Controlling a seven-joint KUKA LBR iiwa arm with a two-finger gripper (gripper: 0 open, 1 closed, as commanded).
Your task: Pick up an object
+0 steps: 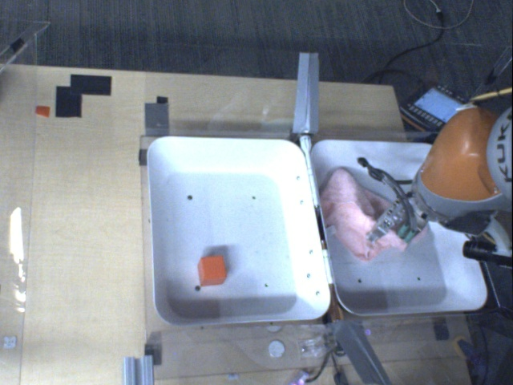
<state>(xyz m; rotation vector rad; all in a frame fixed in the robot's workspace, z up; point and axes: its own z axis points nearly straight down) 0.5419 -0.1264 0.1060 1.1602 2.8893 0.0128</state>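
A pink soft object (pixel 351 207), like a crumpled cloth or plush, lies in the right bin (pixel 457 291) against its left side. My gripper (pixel 393 224) hangs low over the object's right end, touching or nearly touching it. An orange cube (pixel 212 270) sits in the left bin (pixel 184 167) near its front edge, left of centre. The arm's orange band (pixel 458 159) rises at the right, above the right bin.
A grey metal divider post (pixel 305 95) stands between the bins at the back. Black blocks (pixel 78 93) and a small orange piece (pixel 42 111) lie on the wooden bench at the far left. Cables and a device (pixel 437 103) lie behind the right bin.
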